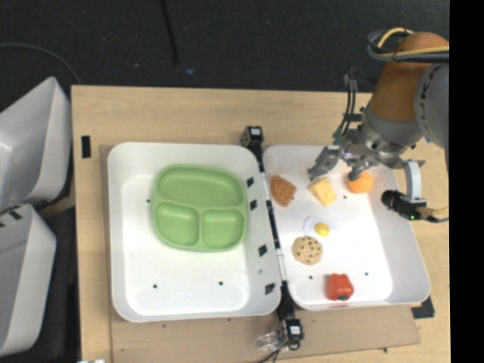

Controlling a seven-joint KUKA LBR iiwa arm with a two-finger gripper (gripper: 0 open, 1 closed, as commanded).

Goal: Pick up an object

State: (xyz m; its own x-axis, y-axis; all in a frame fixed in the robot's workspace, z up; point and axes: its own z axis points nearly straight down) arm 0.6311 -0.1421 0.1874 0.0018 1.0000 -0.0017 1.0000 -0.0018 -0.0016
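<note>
The right bin (393,255) holds several small objects. An orange ball (361,182) and a yellow wedge (324,193) lie near its far edge. A brown pastry piece (283,190) sits by the left wall, with a small yellow piece (321,229), a round cookie (307,249) and a red block (339,286) nearer the front. My gripper (341,165) hangs over the bin's far side, just above the gap between wedge and ball. It is open and holds nothing.
The left bin (136,278) carries a green divided plate (201,206). A ridge with black clips (268,225) separates the two bins. The arm's grey and orange body (401,89) looms over the right bin's far right corner. White covers (30,150) stand at the left.
</note>
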